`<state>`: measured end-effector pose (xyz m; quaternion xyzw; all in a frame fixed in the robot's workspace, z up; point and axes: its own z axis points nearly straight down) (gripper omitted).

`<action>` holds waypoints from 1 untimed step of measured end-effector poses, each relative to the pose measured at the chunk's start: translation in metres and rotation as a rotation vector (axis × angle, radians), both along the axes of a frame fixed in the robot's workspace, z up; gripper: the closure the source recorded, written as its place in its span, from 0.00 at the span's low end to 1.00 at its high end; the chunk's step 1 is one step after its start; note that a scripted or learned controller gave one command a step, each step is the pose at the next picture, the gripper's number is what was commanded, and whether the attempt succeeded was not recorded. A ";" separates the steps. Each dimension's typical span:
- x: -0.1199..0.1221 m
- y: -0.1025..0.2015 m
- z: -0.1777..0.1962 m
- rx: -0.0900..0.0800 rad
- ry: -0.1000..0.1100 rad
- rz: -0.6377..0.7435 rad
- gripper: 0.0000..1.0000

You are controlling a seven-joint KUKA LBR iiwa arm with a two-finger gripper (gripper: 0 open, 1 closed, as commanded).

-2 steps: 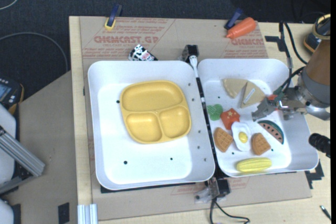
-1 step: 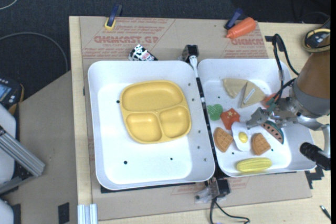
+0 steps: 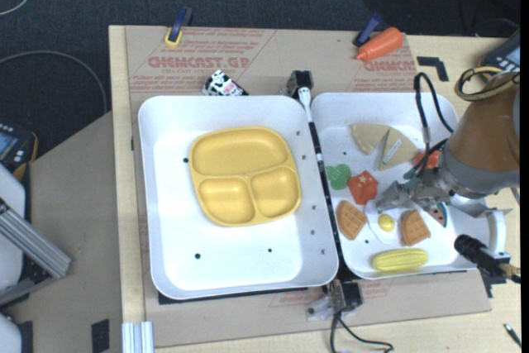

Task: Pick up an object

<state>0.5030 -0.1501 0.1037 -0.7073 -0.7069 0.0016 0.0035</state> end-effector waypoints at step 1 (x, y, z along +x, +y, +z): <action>0.001 0.000 -0.018 0.000 -0.007 0.000 0.00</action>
